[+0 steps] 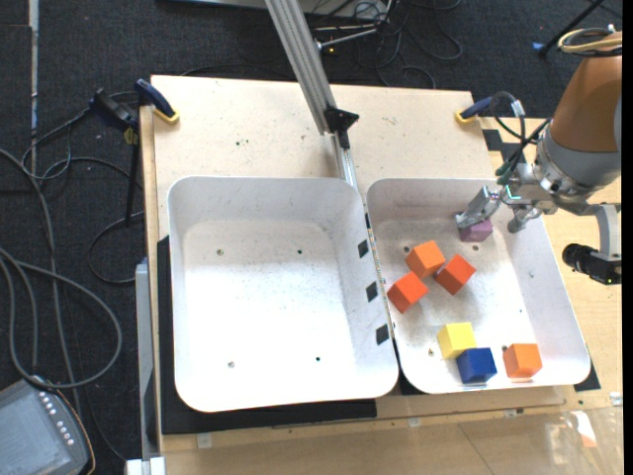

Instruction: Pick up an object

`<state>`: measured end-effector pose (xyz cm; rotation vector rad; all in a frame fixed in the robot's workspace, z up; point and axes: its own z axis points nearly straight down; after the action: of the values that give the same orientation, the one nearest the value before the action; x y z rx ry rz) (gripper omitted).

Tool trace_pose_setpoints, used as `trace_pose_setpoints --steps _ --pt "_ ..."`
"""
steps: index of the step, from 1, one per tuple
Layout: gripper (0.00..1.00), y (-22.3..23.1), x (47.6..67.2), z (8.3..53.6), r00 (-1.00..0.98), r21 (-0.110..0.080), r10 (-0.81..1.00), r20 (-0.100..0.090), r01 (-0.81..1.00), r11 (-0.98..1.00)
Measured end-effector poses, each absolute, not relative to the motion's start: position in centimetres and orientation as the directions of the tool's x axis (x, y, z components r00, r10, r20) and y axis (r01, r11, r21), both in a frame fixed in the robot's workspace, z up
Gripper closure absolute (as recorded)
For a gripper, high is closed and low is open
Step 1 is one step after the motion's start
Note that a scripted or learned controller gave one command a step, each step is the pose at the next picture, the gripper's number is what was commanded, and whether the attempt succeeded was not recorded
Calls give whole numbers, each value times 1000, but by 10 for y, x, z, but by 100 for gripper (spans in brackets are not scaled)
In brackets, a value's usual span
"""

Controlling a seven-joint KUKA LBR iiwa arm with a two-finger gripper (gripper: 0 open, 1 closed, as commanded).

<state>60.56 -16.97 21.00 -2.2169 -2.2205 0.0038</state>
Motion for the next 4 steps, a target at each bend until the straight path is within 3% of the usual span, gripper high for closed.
trace_pose_setpoints --steps 1,2,3,4 --pt "0 -170 607 212 -3 0 1000 0 1000 3" --pt "0 -164 610 168 -4 -4 1000 0 1000 4" --pt "0 -167 613 124 -2 11 1000 -3 1000 2" --pt "0 -168 615 114 1 13 1000 -5 1000 -1"
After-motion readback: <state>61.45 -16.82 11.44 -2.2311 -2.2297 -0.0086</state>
